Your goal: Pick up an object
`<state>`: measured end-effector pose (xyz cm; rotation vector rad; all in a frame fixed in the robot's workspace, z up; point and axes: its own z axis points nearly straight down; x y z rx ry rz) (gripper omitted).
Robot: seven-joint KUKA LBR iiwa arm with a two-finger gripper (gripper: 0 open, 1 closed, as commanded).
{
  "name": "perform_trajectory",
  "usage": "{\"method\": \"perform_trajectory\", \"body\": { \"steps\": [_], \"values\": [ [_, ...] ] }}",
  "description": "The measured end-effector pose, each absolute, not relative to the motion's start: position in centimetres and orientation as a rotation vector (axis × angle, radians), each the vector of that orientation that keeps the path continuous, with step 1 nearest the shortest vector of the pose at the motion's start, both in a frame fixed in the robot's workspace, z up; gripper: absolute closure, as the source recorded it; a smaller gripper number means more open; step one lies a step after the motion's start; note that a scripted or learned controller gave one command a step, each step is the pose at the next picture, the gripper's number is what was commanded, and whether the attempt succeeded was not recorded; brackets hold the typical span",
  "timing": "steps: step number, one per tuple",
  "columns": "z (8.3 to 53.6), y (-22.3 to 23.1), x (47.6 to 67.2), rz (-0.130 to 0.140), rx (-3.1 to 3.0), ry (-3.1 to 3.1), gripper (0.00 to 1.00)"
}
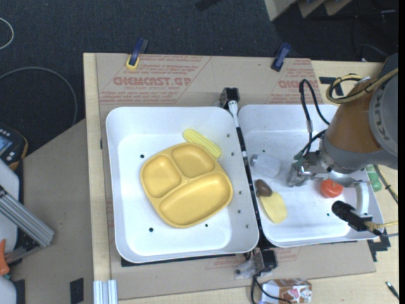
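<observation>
Blue clamps (281, 57) — brown backing board (190, 78)

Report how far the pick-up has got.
Done: the arm has reached into the right bin, with the pincer low beside the clear cup. In hand: nothing visible. Left: grasp and lift something; the yellow piece, the red thing and the cup lie on the bin floor.
</observation>
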<state>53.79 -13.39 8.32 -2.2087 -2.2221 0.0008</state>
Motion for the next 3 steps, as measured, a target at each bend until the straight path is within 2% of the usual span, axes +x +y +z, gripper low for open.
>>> {"method": "perform_trajectory", "body": {
  "steps": [1, 2, 3],
  "values": [
    [25.4, -8.2, 47.9, -0.012, -2.220, -2.232, 1.00],
    [23.6, -1.4, 47.9, 0.001, -2.211, -2.226, 1.00],
    [26.5, 5.9, 48.0, -0.008, -2.212, -2.233, 1.00]
  ]
}}
